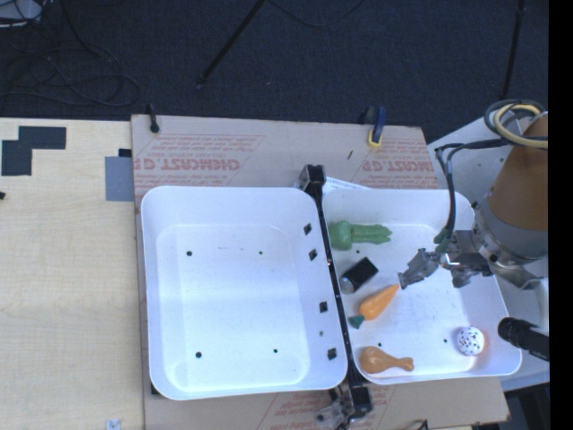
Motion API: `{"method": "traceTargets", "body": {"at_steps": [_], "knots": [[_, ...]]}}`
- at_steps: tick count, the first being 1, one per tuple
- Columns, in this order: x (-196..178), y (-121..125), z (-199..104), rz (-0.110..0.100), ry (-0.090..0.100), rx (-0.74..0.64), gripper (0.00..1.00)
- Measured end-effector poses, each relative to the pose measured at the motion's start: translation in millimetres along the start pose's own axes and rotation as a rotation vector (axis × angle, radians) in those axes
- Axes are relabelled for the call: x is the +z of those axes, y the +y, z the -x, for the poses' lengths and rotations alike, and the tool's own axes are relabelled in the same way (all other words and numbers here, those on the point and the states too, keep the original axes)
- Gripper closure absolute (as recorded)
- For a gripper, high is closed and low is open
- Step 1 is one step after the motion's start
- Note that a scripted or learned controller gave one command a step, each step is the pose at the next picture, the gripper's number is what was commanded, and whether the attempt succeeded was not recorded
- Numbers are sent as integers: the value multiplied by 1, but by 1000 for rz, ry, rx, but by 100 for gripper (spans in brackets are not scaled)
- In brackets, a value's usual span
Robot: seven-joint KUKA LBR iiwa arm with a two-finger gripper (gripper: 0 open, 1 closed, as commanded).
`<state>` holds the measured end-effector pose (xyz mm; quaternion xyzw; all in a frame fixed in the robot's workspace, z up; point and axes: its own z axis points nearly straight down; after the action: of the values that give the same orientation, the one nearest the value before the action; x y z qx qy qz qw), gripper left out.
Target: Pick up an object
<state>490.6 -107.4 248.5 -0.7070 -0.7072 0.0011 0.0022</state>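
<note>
Several small objects lie in the right bin (pixel 430 206). A green toy (pixel 359 234) rests near its far left corner. A black block (pixel 360 273) sits just below it, with an orange carrot (pixel 379 302) in front of that. An orange pear-shaped toy (pixel 387 360) lies at the front edge, and a white dotted ball (pixel 469 340) sits at the front right. My gripper (pixel 439 271) hangs over the middle right of this bin, open, with nothing between its fingers. Its left finger (pixel 414 270) is just right of the carrot and apart from it.
The left bin (pixel 179 206) adjoins the right one along a black divider (pixel 328 276). Both stand on a cardboard sheet (pixel 224 155) held by clamps at the back. The grey and orange arm (pixel 524 195) enters from the right, with cables looping above it.
</note>
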Motion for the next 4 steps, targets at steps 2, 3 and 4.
{"method": "traceTargets", "body": {"at_steps": [2,3,4], "knots": [[-72,107,-2,1,-1,1,100],[-116,155,-34,8,-2,-3,100],[-186,144,-162,10,2,-13,100]]}}
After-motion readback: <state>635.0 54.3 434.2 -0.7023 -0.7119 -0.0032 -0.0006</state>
